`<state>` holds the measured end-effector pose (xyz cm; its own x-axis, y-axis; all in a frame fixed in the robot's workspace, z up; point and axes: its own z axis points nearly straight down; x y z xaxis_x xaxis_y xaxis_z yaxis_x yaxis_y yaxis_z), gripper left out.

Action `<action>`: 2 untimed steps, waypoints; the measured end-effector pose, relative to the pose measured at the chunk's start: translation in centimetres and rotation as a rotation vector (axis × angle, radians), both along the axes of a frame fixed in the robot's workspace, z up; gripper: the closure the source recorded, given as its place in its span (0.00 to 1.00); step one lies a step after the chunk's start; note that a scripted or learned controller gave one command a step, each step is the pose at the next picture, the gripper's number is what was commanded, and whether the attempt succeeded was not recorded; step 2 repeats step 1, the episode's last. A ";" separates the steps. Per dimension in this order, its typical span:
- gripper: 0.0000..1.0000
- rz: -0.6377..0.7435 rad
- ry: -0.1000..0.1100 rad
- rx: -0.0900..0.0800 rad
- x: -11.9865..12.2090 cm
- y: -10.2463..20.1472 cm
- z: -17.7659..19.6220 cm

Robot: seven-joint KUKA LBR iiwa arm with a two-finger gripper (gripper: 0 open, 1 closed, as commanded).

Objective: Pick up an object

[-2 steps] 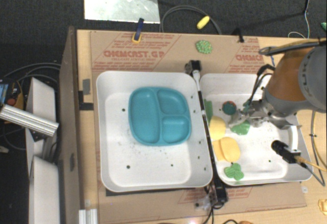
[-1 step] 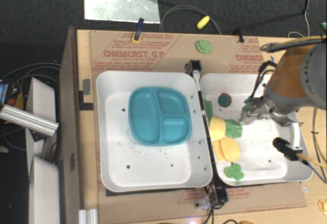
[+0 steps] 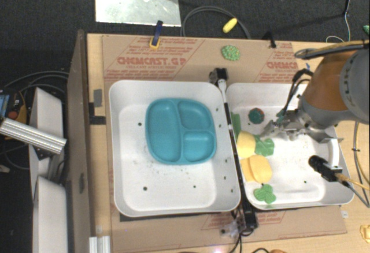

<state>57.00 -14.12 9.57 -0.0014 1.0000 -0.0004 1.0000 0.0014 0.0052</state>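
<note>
Grey arm with orange band [image 3: 324, 81] reaches in from the right over the right shallow white plastic bin [image 3: 289, 194]. The claw [image 3: 283, 126] sits low at the bin's middle, blurred metal parts; can't tell how wide it is open, and nothing visibly held.

Candidate objects all lie in the right bin's left half: pale yellow rounded soft-looking lump [image 3: 245, 144], touching it a deeper yellow-orange oval piece [image 3: 259, 169], a small green leafy-shaped flat piece [image 3: 265, 146] just beside the claw, another green leafy piece [image 3: 265, 193] near the front wall, a small dark teal round knob-like thing [image 3: 256, 114] toward the back, and a green strip [image 3: 236, 125] against the divider wall.

Left white bin [image 3: 127, 188] holds a teal moulded plastic divided tray [image 3: 180, 131], smooth, rounded corners, three compartments.

Judgement: step in hand is descent onto a target, likely the green leafy piece nearest the claw. Flat thin items are hard to pinch; the yellow lumps look bulkier and easier. To do it well: centre over a single item, keep away from the bin wall, straddle the narrow axis, close only once fully down. Risk: nudging the touching yellow pair apart instead of gripping.

Cardboard-covered surface [image 3: 173, 58] lies under the bins, matte with red print.
</note>
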 end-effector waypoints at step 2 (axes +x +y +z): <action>0.00 0.004 0.009 0.003 -4.1 4.5 -1.3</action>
